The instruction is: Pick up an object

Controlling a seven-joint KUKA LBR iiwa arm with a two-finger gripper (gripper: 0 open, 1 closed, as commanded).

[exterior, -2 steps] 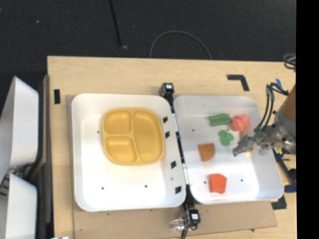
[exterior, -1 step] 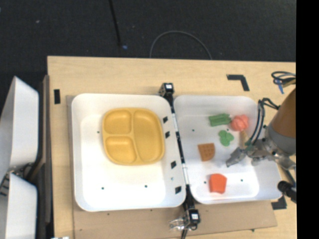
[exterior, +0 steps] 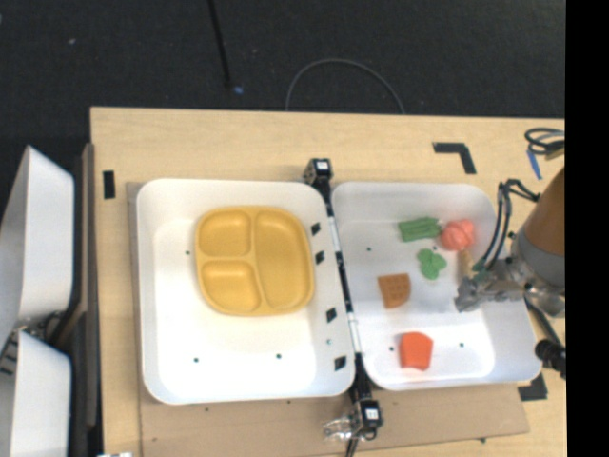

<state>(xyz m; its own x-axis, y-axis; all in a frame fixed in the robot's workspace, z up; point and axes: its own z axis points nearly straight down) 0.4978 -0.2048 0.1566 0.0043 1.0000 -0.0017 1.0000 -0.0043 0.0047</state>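
In the right bin lie several small objects. A green flat piece and a pink-red round piece sit near the back. A small green lump lies just in front of them, a brown block sits near the middle, and an orange-red block rests near the front. My gripper hangs low at the bin's right side, right of the brown block and below the pink piece. Nothing shows between its fingers.
The left bin holds a yellow divided plate. A ridge with black clips separates the two bins. The arm's orange band enters from the right. Cables lie on the bench at the back right.
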